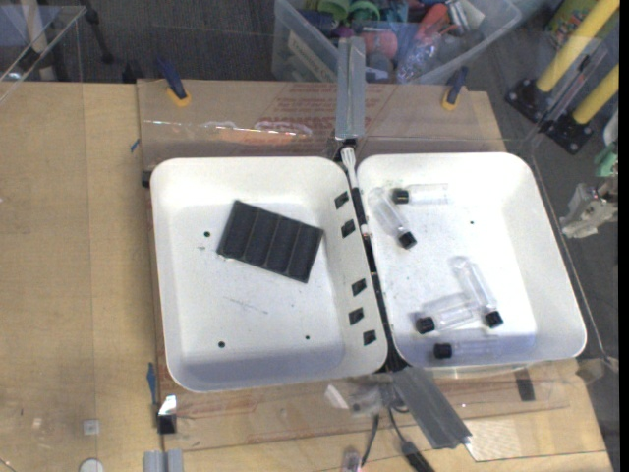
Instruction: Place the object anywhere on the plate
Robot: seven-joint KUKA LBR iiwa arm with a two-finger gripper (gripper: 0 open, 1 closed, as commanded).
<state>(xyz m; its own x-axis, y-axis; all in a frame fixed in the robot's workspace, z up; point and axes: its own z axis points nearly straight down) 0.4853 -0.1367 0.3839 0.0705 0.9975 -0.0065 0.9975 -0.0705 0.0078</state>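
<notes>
From the camera view, the gripper's state could not be told.

Two white bins sat side by side on a wooden bench (69, 264). The left bin (187, 352) held the plate (270, 241), a dark ribbed rectangle lying flat and turned slightly askew, in the upper middle of the bin floor. The right bin (550, 264) held the clear vials with black caps, all well apart from the plate. One vial (418, 196) lay near the top, a second (393, 222) just below it at a slant. Three more clustered at the lower right: one (472, 285) slanted, one (447, 315) touching its lower end, and one (477, 347) against the front wall.

A row of small black tabs (354, 264) ran along the seam between the bins, and a grey metal bar (350, 87) stood at its far end. Behind the bench sat a clear tub of colourful toys (393, 8); yellow tubes (585, 23) leaned at the upper right.
</notes>
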